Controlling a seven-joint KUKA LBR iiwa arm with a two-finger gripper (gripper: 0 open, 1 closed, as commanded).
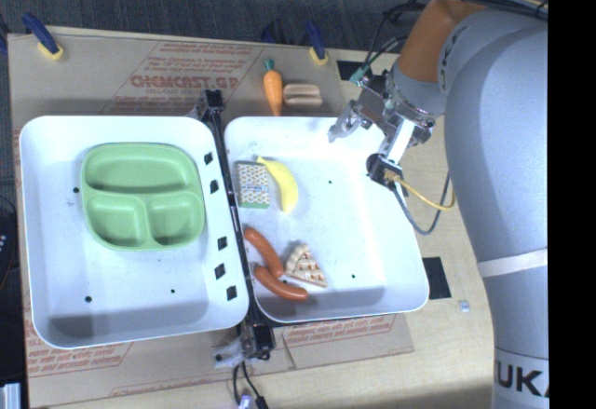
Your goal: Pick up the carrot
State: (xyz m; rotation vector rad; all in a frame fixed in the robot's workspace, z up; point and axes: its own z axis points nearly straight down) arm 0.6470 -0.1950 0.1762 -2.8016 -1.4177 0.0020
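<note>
1. Gripper (343,127) hangs over the far rim of the right bin (368,230), at about 1 o'clock of that bin. Whether it is spread or pressed together cannot be told from this angle.
2. Carrot (272,90) lies outside both bins on the cardboard sheet (177,72), just beyond the right bin's far rim, at 10 o'clock from the gripper and apart from it. Its green top points to 12 o'clock.
3. Tan bun-like item (302,96) lies just beside the carrot, at its 3 o'clock.
4. Banana (284,184) lies in the right bin at 8 o'clock from the gripper, with a small patterned block (252,184) touching it at its 9 o'clock.
5. Two sausages (264,249) (279,284) and a waffle-like wedge (305,265) sit at 6 to 7 o'clock of the right bin.
6. Green divided plate (142,193) rests in the left bin (56,286), well apart from the gripper.
</note>
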